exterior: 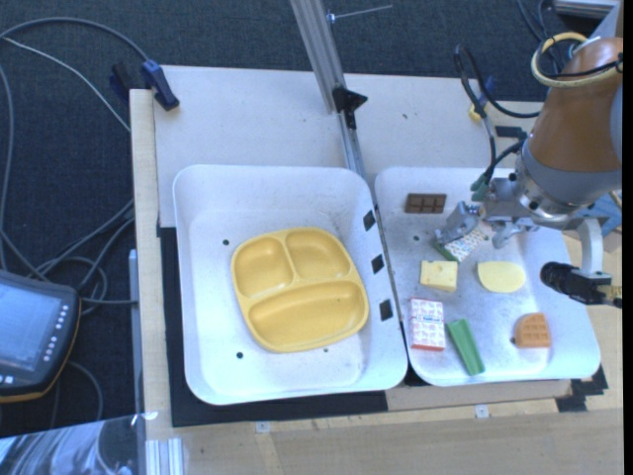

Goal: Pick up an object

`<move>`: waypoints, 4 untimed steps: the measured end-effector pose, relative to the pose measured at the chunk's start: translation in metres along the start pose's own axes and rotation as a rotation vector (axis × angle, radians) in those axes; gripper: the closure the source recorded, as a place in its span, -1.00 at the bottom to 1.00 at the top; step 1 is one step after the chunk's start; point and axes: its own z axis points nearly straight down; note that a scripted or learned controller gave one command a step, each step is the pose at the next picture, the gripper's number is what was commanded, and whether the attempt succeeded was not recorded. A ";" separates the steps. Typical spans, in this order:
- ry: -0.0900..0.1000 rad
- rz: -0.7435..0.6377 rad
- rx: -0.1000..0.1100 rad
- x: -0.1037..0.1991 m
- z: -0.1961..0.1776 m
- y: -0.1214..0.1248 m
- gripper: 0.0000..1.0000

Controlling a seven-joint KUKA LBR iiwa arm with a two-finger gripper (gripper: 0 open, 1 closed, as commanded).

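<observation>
The tool [473, 228] is low inside the right bin [584, 364], at about the 10 o'clock part of this bin. Its metal parts are around a small pale packet with green print [465, 244], but I cannot tell how the tool stands or whether it really has the packet; the parts are too small and crowded.

My judgement is that the task is only in the reaching or grasping step. Nothing looks lifted from the bin floor.

The other things lie free. A brown chocolate bar [425, 203] is at 12 o'clock from the packet, and a yellow cheese block [439, 274] at 7 o'clock, near it. A yellow round piece [501, 276], an orange biscuit [532, 331], a green stick [465, 346] and a red and white box [427, 324] lie lower in the same bin.

The left bin [198, 206] carries a yellow divided plate [300, 288].

What is left: a firm hold, then the lift.
</observation>
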 end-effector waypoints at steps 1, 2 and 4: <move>0.000 0.000 -0.001 0.000 0.000 0.000 -1.00; 0.000 0.001 0.005 0.002 0.043 -0.004 -1.00; 0.000 0.001 0.003 0.004 0.126 -0.007 -1.00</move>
